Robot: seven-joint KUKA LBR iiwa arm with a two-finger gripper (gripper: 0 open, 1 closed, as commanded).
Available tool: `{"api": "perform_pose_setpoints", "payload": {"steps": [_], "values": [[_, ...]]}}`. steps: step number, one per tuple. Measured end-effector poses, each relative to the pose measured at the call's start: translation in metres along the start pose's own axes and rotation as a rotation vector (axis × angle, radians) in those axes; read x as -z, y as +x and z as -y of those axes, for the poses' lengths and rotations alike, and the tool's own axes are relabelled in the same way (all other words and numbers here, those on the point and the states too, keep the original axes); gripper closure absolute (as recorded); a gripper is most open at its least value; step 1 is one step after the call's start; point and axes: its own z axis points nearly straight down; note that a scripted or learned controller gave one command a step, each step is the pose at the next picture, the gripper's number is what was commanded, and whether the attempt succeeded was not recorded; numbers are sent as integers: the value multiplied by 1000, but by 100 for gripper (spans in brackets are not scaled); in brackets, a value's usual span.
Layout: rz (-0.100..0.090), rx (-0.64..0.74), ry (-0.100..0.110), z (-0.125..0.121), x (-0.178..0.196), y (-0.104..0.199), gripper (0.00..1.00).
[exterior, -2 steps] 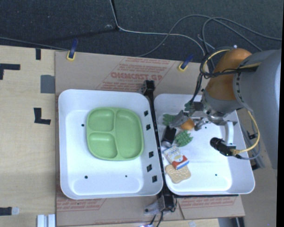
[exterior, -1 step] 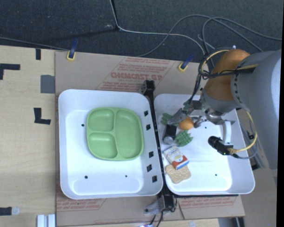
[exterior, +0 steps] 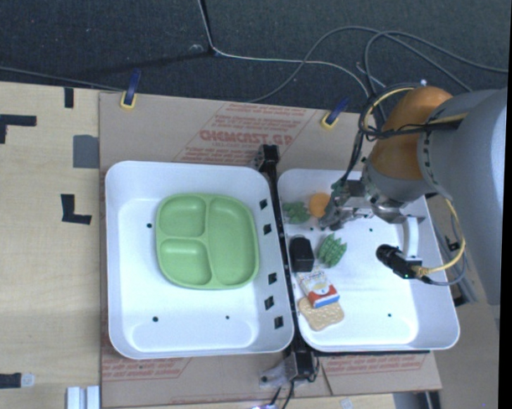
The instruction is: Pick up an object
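arm: the grey kuka arm with the orange band (exterior: 413,134) reaches in from the right and bends down over the upper part of the right bin.
gripper: the two-finger gripper (exterior: 338,212) hangs low over the upper left area of the right shallow white bin (exterior: 403,326), near the divider between the bins.
jaws: hidden by the wrist and cables from this angle; i cannot tell whether they are apart or together, and nothing shows between them.
orange object: a small round orange item (exterior: 320,202) lies just beside the gripper, on its left; touching or not, i cannot tell.
green objects: a small dark green leafy piece (exterior: 296,213) sits left of the orange item, near the bin's left wall; a second ridged green piece (exterior: 331,249) lies just below the gripper.
black object: a small black block (exterior: 301,254) rests against the left wall of the right bin, beside the ridged green piece.
packet: a small red, white and blue packet (exterior: 318,287) lies below the black block.
cracker: a tan cracker-like square (exterior: 322,313) sits just below the packet, touching it.
left bin: the left shallow white bin (exterior: 129,237) holds a light green plastic plate with three compartments (exterior: 208,240), lying flat near its middle.
bench: a brown cardboard sheet (exterior: 233,127) lies under both bins.
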Motion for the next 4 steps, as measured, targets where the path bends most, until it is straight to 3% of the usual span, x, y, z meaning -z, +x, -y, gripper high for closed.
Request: {"api": "perform_pose_setpoints", "payload": {"steps": [1, 2, 3, 4], "values": [[-2, -1, 16, 3, 43, -3, 100], [-1, -1, 12, -5, 100, -11, 100], [-2, -1, 15, -6, 130, -11, 100], [-2, 4, 18, -16, 121, 47, 100]]}}
